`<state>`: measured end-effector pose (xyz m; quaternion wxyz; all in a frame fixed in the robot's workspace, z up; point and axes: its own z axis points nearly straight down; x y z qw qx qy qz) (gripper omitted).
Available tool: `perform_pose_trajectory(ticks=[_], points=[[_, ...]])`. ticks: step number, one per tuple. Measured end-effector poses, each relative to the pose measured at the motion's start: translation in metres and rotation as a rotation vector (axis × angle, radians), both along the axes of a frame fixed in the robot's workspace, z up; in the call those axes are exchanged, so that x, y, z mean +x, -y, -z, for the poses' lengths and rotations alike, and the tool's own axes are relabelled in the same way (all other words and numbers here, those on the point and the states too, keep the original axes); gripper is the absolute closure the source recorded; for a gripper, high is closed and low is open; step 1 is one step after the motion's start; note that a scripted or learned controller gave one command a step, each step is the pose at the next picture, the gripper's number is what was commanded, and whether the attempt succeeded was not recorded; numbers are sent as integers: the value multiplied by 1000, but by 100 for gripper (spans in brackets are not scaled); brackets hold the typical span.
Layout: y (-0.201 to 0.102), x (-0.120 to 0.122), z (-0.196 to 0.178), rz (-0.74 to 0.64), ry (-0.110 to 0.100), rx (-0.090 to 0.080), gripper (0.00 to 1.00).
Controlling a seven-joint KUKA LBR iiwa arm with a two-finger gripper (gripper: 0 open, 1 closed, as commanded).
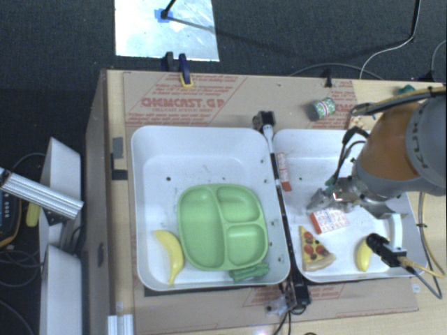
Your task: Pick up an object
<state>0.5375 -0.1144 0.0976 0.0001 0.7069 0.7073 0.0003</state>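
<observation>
Toys lie in both bins: a banana and green plate left, a pizza slice, red-and-white card and lemon right, where the bent arm lowers its gripper above the card, grip state unclear.

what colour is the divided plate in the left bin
Light green; the plate shows clearly in the camera view, next to a yellow banana.

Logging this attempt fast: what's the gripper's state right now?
Gripper: cannot be told; it hovers low in the right white bin, beside the small red-and-white packet.
</observation>
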Motion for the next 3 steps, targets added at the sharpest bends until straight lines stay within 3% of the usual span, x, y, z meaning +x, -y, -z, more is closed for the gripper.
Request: perform_pose_trajectory(ticks=[1, 2, 3], points=[[-17, -9, 14, -2, 0, 0, 0], [-17, -8, 3, -2, 2, 0, 100], [-119, 29, -88, -4, 3, 2, 100]])
